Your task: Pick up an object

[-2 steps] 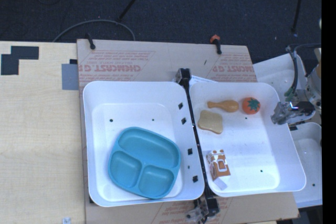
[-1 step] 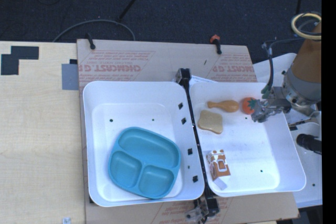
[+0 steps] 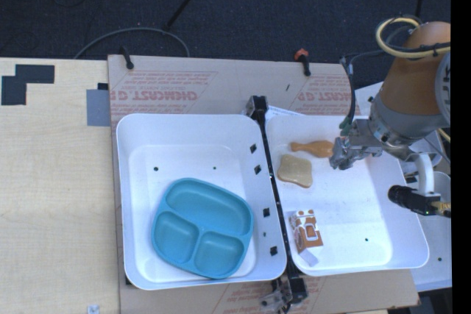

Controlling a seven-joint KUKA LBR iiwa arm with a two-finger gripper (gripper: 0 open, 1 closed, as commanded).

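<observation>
In the right bin [image 3: 383, 246] lie three small things: a tan chicken-drumstick toy [image 3: 312, 148] near the back, a beige bread-slice toy [image 3: 295, 170] just in front of it, and a brown-and-white packet [image 3: 306, 229] toward the front left. My gripper [image 3: 341, 158] hangs low over the right bin, just right of the drumstick's thick end and to the right of the bread slice. Nothing shows between its tips. The grey and orange arm [image 3: 412, 95] comes in from the right behind it.
The left bin [image 3: 140, 158] holds a blue divided plate [image 3: 202, 226]. A black clamp bar [image 3: 266, 187] runs along the seam between the bins. Cardboard [image 3: 184, 88] lies under both bins, with a wooden bench top [image 3: 51, 195] to the left.
</observation>
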